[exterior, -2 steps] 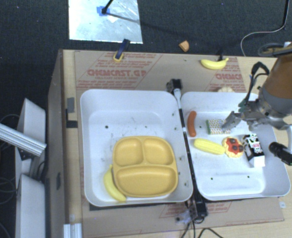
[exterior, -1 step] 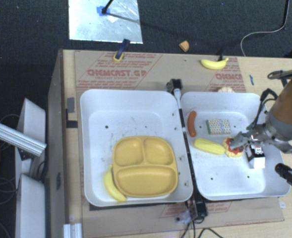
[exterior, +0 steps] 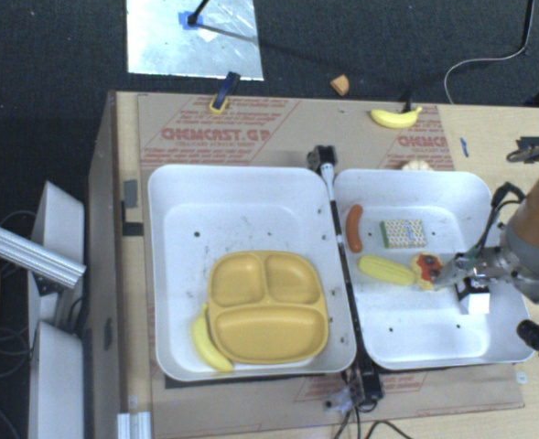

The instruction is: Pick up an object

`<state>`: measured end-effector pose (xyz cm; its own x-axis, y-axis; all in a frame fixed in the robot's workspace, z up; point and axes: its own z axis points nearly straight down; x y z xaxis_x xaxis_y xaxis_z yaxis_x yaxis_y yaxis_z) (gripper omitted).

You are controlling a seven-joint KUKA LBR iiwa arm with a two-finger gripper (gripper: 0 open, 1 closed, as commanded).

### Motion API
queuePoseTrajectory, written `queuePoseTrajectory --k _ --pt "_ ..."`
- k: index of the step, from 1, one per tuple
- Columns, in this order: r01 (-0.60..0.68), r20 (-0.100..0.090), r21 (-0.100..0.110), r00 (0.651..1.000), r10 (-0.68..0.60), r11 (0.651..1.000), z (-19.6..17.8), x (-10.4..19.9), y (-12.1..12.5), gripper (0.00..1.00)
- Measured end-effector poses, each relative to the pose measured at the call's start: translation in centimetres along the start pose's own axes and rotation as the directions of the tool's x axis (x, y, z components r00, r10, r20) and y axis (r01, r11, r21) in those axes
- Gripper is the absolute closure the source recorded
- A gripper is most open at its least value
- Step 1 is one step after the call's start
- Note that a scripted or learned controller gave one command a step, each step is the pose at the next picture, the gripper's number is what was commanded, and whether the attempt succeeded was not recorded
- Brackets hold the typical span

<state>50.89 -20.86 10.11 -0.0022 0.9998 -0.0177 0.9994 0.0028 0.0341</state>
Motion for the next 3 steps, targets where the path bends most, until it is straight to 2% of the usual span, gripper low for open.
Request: queuePoseTrajectory --k 1,2,3 --pt "0.001 -0.016 0.028 1.0 -0.001 1.0 -8.7 0.4 7.7 0.0" --pt "0.0 -0.015 0.029 1.0 0.001 1.0 -1.5 0.1 5.5 0.0" --pt "0.003 -0.017 0.03 1.0 -0.003 1.0 -1.1 2.3 15.9 0.0"
